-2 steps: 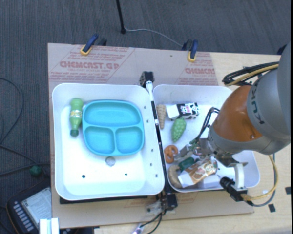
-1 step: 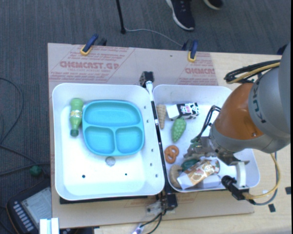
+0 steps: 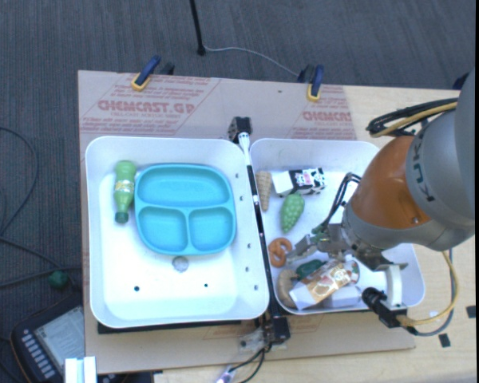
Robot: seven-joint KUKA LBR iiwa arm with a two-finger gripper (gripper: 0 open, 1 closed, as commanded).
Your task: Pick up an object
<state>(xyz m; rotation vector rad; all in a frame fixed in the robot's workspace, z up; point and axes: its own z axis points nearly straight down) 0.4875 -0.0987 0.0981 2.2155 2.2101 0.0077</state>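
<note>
Right now the big grey arm [image 3: 431, 174] with the orange band reaches in over the right bin [image 3: 411, 290]. Its jaws hang low near the front of that bin, down among a pile of small things. I cannot tell if the jaws are apart or together, because the arm and the clutter hide them. Nothing can be seen held between them.

Under the arm's end lies a crinkly snack packet [image 3: 326, 284] in brown and white, with a small dark green thing [image 3: 307, 268] touching its top edge. Just to the left sits a little orange pretzel [image 3: 279, 250]. Farther back in the same bin is a bumpy green toy [image 3: 292, 211], like a pickle or a leaf. Beside it a tan cone [image 3: 264, 187] lies against the left wall. A small black and white toy [image 3: 302, 180] sits near the back of the bin.

The left bin [image 3: 112, 294] holds a blue plate [image 3: 185, 208] with three parts, one big one and two small ones. A green bottle [image 3: 124, 190] lies just beside the plate on its left. A small round grey thing [image 3: 180, 263] rests just in front of the plate.

Both bins sit side by side on a brown surface [image 3: 104, 110] with red letters on it. Two clamps hold its back edge, a blue and yellow clamp [image 3: 147, 72] and a second clamp [image 3: 314, 83]. Black cables [image 3: 16, 214] lie on the grey floor around it.
</note>
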